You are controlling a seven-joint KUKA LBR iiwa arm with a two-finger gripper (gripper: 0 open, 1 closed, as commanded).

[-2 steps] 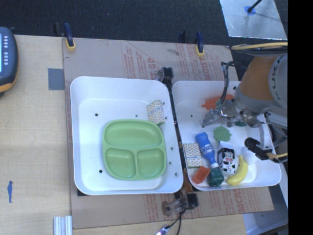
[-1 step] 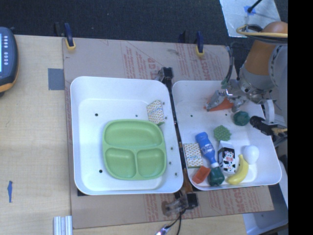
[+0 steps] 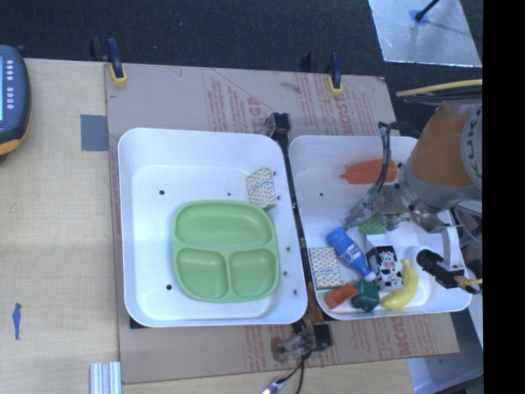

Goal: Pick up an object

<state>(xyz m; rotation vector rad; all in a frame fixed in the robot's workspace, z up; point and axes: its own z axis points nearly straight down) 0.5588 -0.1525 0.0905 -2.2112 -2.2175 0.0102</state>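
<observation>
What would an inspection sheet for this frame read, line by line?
Surface: cardboard sheet clamped on a wooden bench, two white bins side by side.
Job's things: right bin holds orange item, blue bottle, banana, small box, green toy.
Clutter: left bin holds green tray and a small carton.
Grippers: tool low in the right bin; grasp unclear.
Cables: black cable along the arm.
Surroundings: blue-and-orange device at left edge.

A wooden bench (image 3: 57,245) is carrying a cardboard sheet (image 3: 221,97) held by blue clamps (image 3: 116,62), with dark carpet (image 3: 205,11) lying beyond and a grey panel (image 3: 422,19) catching light.
</observation>
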